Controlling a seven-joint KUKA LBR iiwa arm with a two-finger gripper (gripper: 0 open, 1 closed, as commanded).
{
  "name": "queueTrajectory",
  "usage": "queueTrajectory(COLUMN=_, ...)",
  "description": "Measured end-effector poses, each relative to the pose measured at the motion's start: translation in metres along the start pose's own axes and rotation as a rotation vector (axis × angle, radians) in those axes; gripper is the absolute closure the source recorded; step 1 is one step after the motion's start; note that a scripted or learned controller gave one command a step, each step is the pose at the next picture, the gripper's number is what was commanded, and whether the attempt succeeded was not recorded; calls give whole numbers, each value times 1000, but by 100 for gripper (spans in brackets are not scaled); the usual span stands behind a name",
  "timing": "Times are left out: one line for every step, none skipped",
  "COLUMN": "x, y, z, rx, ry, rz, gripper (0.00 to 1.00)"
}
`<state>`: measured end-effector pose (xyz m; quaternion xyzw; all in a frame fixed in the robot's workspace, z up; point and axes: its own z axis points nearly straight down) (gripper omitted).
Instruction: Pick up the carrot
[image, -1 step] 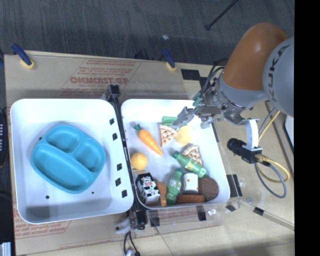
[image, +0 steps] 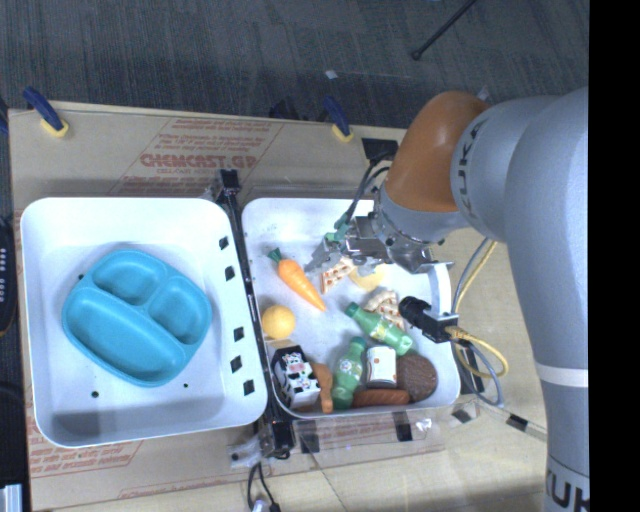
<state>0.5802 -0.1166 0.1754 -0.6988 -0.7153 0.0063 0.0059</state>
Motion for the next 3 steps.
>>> queueTrajectory(x=20, y=36, z=83, rx=-15, ry=-2, rz=-90, gripper=0)
queueTrajectory(x=19, y=35, z=73, rx=-9, ry=-5, rz=-96, gripper=100)
queueTrajectory(x=76, y=43, z=-20, rx=-14, ry=4, rz=301, gripper=100)
